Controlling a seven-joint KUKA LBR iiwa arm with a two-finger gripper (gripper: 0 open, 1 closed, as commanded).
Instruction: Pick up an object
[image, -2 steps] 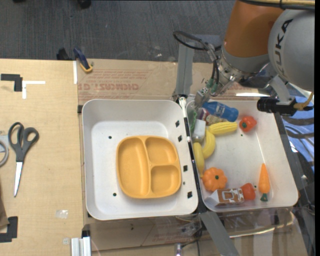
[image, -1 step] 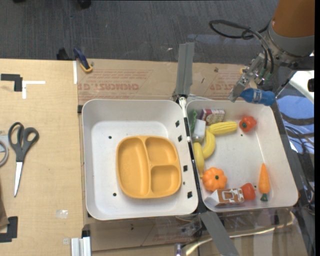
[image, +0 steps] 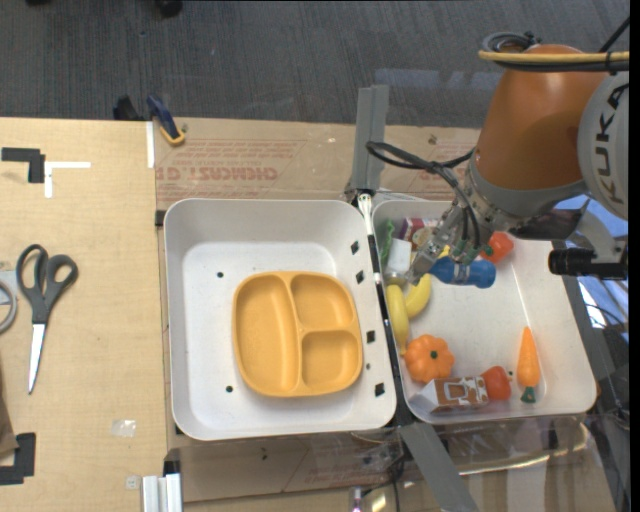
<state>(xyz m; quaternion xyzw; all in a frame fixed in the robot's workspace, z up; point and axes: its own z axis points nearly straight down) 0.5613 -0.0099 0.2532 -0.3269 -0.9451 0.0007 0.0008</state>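
**Bench and Bins at the Moment of Inspection**

Nearest the camera, along the lower edge of the frame, the bench (image: 80, 400) presented a pale wood surface with brown cardboard (image: 300, 465) showing beneath the bins. At lower right, the right bin (image: 560, 395) contained a small box-like item (image: 458, 393) and a red piece (image: 494, 381) against its near wall, an orange pumpkin (image: 428, 358) just left of them, and a carrot (image: 527, 362) toward the right wall.

At mid-frame, the left bin (image: 195, 330) held a yellow divided plate (image: 297, 331), lying flat. A pair of scissors (image: 40, 300) lay on the wood at far left, well apart from both bins. In the right bin, a banana (image: 404, 303) lay near the dividing wall.

Farther back, the gripper (image: 450, 248) was lowered into the upper part of the right bin, over a cluster comprising a blue object (image: 472, 273), a white item (image: 398, 257) and a red-orange object (image: 499, 243). Whether the jaws stood apart or together could not be determined; nothing was visibly held between them.

Beyond, the grey arm's orange band (image: 535, 110) occupied the upper right. Printed cardboard (image: 250, 165) lay behind the left bin, a blue-and-yellow clip (image: 166, 120) sat at its far left corner, and dark grey flooring (image: 250, 50) ran along the top of the frame.
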